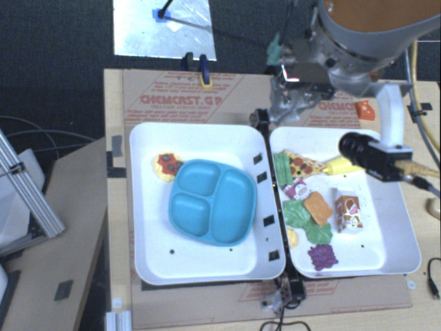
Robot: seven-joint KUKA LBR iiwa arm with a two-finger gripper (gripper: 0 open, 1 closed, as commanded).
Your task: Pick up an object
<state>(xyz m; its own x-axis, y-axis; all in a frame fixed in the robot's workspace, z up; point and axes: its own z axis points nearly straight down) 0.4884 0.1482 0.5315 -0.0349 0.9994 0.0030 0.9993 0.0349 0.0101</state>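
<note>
Currently the gripper (293, 92) hangs at upper centre of the frame, jaw state indiscernible and nothing seen held, so you remain at approach: lower it toward the toy foods (318, 208) in the right bin (393, 243).

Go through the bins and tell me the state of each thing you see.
Blue divided plate: upright in left bin, compartments bare.
Small pizza toy: flat beside the plate.
Purple grapes: lying in right bin.
Milk carton: on its side.
Claw: above the bins' far edge, holding nothing visible.
</note>
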